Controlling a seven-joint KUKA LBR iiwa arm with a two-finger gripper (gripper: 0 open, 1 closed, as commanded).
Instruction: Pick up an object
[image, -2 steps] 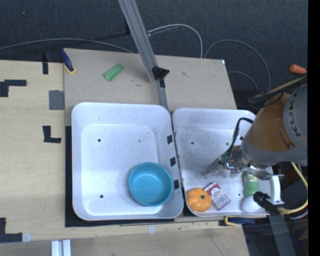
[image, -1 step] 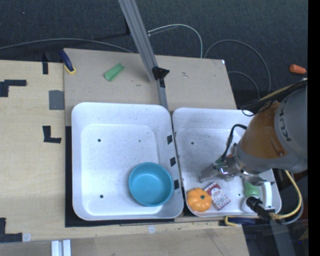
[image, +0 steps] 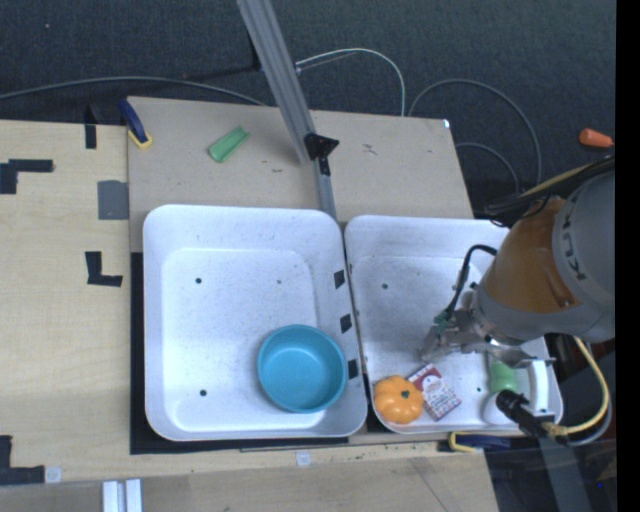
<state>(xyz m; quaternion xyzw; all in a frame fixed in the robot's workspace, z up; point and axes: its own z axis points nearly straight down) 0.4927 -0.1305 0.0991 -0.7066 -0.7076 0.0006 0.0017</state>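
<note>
While the grey KUKA arm with its orange band (image: 540, 265) reaches in from the right of the camera view, its two-finger gripper (image: 443, 338) sits low over the floor of the right-hand shallow white bin (image: 400, 250). Whether the tool is spread, closed or clamped on anything cannot be told from this slanted view, and no object is seen held in it.

Candidate objects lie in the near part of that bin. A small flat red-and-white printed packet (image: 436, 391) rests just below the gripper, toward the viewer and level with it from side to side; its long axis runs obliquely, from upper left to lower right. A small round orange pumpkin-shaped toy (image: 398, 399) sits touching or just beside the packet's left edge, in the bin's near left corner. A small green block (image: 501, 378) lies to the gripper's right, partly masked by the wrist.

A round blue plastic bowl (image: 301, 367) stands in the left-hand shallow white bin (image: 200, 240), beyond the dividing rims and well apart from the tool.

The governing relation, as judged: the packet is the nearest target, so a short travel toward the near rim would bring the tool over it; its flatness may make a grasp unreliable, the pumpkin less so.
</note>
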